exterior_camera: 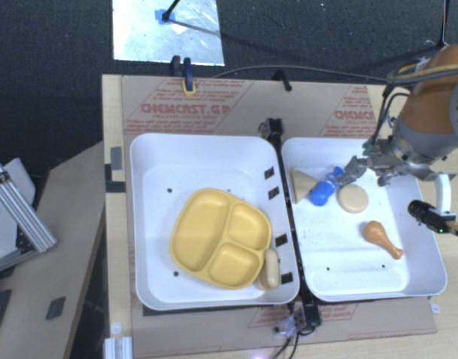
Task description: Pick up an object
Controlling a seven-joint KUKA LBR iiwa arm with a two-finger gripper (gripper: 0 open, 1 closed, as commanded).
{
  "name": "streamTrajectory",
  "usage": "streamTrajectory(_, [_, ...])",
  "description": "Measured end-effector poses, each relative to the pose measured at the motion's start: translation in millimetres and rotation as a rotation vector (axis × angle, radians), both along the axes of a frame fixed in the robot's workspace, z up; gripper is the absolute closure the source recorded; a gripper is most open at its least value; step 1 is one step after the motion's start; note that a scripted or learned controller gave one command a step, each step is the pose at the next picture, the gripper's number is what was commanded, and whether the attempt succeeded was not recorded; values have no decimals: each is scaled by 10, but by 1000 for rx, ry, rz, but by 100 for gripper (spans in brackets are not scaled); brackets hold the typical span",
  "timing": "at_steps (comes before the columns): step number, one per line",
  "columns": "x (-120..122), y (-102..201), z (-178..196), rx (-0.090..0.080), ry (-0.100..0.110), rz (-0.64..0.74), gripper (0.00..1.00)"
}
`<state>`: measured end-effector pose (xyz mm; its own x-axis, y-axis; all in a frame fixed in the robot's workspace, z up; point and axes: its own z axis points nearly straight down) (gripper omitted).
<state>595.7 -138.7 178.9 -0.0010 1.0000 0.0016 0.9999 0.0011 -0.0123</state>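
1. Your arm (431,103) comes in from the right, cut off at the frame edge, over the right bin (364,286).
2. Your gripper (361,167) sits low near that bin's back half; I can't tell whether it is spread or pressed together (dark metal clutter blurs it).
3. Just beside the gripper lies a blue bottle (323,189), tilted; contact between them is too unclear to call.
4. A round beige disc (353,199) lies just right of the bottle, touching or nearly so.
5. A tan wedge (304,182) lies left of the bottle, near the bin's left wall, partly covered by the bottle.
6. An orange drumstick toy (382,238) lies apart, toward the front right.
7. In the left bin (158,170) you have a yellow divided tray (218,234), with a pale bread-like piece (270,268) against its front right corner.
8. Both bins rest on the surface (214,103), which carries red print (only partly readable).
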Motion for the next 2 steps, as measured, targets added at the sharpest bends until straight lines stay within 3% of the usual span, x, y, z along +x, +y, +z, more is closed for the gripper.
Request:
streamTrajectory(1, [31, 2, 79, -2, -14, 2, 0])
streamTrajectory(2, [11, 61, -354, -1, -10, 2, 0])
